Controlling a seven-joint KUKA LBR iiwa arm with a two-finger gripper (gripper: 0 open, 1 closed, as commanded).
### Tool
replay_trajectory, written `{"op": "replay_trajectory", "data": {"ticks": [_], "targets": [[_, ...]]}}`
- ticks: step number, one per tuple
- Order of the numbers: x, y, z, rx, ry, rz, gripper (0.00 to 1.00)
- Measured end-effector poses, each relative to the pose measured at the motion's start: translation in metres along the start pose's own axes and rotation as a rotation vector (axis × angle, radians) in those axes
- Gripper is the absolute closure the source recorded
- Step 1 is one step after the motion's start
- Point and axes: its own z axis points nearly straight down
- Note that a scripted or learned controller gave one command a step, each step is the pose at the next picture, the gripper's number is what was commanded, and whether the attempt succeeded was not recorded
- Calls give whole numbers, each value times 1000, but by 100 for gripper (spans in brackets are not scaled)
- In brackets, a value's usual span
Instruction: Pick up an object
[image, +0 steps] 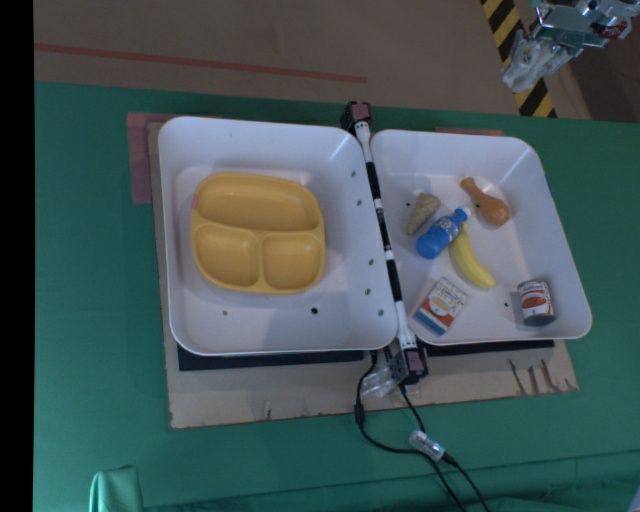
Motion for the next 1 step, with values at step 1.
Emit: {"op": "replay_trajectory", "data": {"ticks": [1], "targets": [[-2,0,12,5,1,-1,100]]}}
